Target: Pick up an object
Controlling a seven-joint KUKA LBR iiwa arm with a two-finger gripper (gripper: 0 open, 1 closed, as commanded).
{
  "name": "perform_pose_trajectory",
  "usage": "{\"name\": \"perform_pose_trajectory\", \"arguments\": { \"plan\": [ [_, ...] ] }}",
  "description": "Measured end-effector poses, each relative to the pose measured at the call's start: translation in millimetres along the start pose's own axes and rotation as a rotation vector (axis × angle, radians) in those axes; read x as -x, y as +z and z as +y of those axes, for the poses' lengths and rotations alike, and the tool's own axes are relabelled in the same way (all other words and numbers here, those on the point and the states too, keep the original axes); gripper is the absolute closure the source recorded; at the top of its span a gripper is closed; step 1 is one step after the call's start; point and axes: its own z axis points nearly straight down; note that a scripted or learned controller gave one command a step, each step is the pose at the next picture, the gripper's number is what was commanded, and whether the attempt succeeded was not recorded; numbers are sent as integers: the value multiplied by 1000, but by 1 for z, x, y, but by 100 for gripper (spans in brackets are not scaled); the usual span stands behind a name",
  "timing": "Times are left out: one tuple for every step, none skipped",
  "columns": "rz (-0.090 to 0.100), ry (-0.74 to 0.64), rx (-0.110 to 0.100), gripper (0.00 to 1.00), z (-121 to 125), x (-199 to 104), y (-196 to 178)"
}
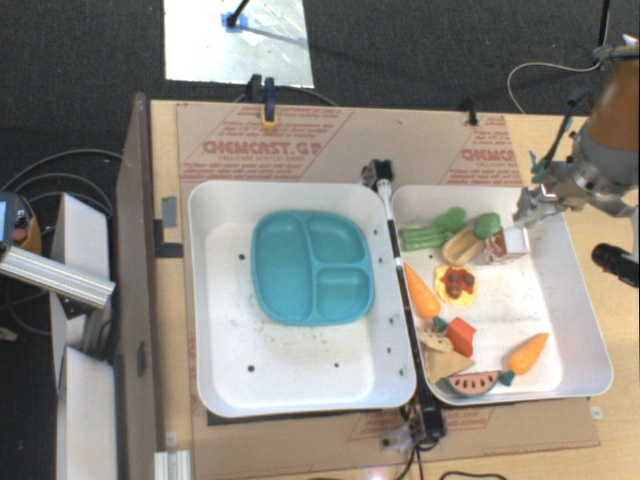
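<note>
So we've got the gripper (533, 205) hanging over the right bin (580, 308), up near its 1 o'clock corner, and honestly we can't tell how it's set from this angle, it's just a small pale blur at the end of the grey wrist. Nothing is visibly in it. The arm (612, 138) with its orange band comes in from 3 o'clock.

Closest thing to it is a little white-and-red block (508, 242), just beside the tool toward 7 o'clock. That's our guess for the target, though any of the toys would do for this task. It looks small and boxy, with a red patch on one face, and it sits hard up against a green piece (487, 224) and a tan scoop-like piece (462, 247).

What could go wrong: that crowding, mainly. Coming down on the block, we'd probably bump the green piece or the tan one and knock the block sideways, or catch two things at once. It's also close to the bin's top wall, so a slightly off descent could clip the rim.

Further out in the same bin: a long green veggie (432, 233) at 11 o'clock, a yellow disc with red topping (456, 284) in the middle, a carrot (421, 292) along the 9 o'clock wall, a red block (460, 335), another orange carrot (528, 352) and a watermelon slice (470, 383) down at 6 o'clock. The left bin (230, 368) holds a teal divided plate (311, 268).
</note>
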Motion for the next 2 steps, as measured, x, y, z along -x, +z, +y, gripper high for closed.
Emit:
{"name": "perform_pose_trajectory", "arguments": {
  "plan": [
    [1, 1, -4, 0, -2, 0, 2],
    [0, 6, -2, 0, 0, -40, 47]
  ]
}}
